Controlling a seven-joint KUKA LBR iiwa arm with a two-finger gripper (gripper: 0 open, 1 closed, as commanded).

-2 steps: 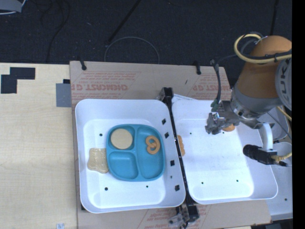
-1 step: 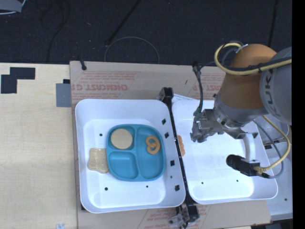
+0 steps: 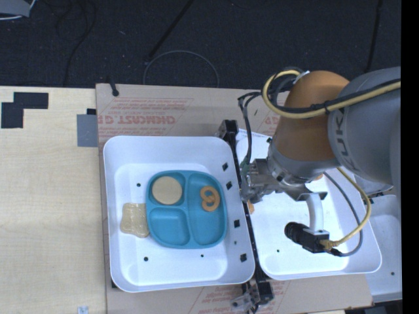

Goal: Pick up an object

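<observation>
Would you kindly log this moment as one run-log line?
arm over right bin | blue tray in left bin | pretzel, round cracker on tray | pale piece beside tray

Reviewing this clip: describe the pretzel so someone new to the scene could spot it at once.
Start at the left white bin, which holds a blue divided tray. The pretzel lies in the tray's upper right compartment. It is small, orange-brown and looped, unlike the plain tan round cracker in the compartment to its left and the pale yellowish piece outside the tray.
</observation>
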